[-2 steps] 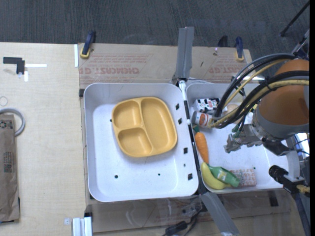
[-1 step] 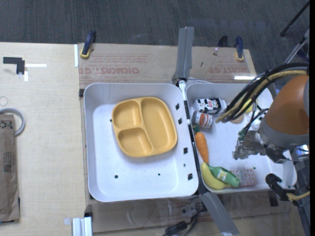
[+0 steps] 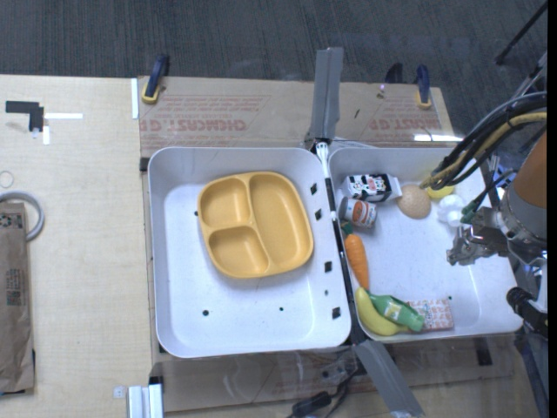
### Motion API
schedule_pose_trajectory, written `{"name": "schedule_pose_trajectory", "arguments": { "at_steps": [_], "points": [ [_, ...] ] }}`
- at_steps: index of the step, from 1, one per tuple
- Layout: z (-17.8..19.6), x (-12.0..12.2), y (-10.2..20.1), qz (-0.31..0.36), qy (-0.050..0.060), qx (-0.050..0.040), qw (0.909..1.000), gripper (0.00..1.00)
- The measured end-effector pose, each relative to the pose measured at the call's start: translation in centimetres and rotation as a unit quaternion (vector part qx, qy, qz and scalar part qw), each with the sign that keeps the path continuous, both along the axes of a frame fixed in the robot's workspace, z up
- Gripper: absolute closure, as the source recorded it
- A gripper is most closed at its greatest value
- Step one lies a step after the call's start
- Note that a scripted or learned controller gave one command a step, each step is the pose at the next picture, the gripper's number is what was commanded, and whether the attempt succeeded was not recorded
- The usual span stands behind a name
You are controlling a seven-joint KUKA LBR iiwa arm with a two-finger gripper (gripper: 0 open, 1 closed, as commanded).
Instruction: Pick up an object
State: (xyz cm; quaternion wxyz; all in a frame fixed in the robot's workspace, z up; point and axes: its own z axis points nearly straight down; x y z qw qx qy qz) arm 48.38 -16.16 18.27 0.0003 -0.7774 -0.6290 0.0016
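Task looks barely begun, by my read: nothing lifted, every item lying on bin floor.

Hand (image 3: 461, 252) hangs at 3 o'clock edge of right bin (image 3: 409, 259), over bare floor, nothing between fingers; can't tell grip state.

Left bin (image 3: 174, 259): yellow divided plate (image 3: 255, 223), centre, toward 12.

Right bin: carrot (image 3: 357, 261) along 9 o'clock wall; small can (image 3: 359, 212) and black-and-white carton (image 3: 369, 185) at 11; egg (image 3: 414, 203) at 12; banana (image 3: 372, 314), green item (image 3: 399, 312), flat packet (image 3: 432, 314) at 6.

Left: choose, descend, close, lift.
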Motion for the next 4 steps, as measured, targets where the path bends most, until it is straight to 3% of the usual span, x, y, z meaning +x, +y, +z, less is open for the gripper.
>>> {"name": "schedule_pose_trajectory", "arguments": {
  "at_steps": [1,2,3,4],
  "points": [
    [-9.1,-0.8,5.4,-0.121,0.001,0.0003,0.9927,0.0],
    [-2.4,-0.7,-2.8,-0.121,0.0,-0.0003,0.9927,0.0],
    [-9.2,9.2,1.0,-0.071,0.0,-0.0005,0.9975,0.0],
    [-9.1,14.1,2.6,0.007,-0.001,-0.0008,1.0,0.0]
  ]
}}
